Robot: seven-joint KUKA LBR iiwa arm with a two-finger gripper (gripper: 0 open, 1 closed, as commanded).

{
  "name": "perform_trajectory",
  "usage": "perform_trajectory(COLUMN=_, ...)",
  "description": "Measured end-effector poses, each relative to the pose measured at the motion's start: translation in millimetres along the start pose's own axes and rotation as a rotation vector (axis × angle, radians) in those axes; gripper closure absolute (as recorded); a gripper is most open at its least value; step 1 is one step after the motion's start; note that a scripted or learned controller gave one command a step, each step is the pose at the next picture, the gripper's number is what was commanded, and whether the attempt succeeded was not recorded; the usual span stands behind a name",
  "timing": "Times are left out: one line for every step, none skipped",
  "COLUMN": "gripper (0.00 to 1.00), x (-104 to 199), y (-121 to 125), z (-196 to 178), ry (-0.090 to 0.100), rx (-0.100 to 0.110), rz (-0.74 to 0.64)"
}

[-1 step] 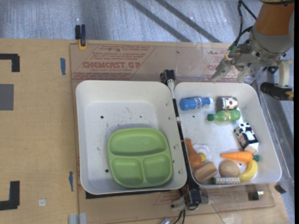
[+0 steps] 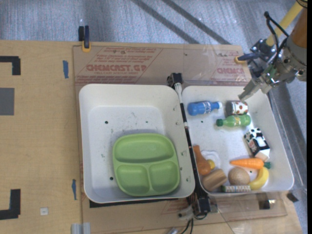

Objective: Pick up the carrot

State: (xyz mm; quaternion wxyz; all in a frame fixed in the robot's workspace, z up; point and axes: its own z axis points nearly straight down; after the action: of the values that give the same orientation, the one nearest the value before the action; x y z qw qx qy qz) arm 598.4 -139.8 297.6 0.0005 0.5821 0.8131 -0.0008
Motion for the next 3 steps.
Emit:
perform_trajectory(gripper=0.0, x=3.3, y=-71.7, z=36.8, ry=0.001, rx=0.0, rz=-0.435)
perform_trajectory(gripper=0.0, x=0.6, y=-125.9, z=122.4, ry=0.003, rx=-0.001, rz=-0.592)
perform_trajectory(gripper=0.0, x=-18.4, y=-119.1, z=203.7, ry=-0.005, rx=-0.029, rz=-0.433)
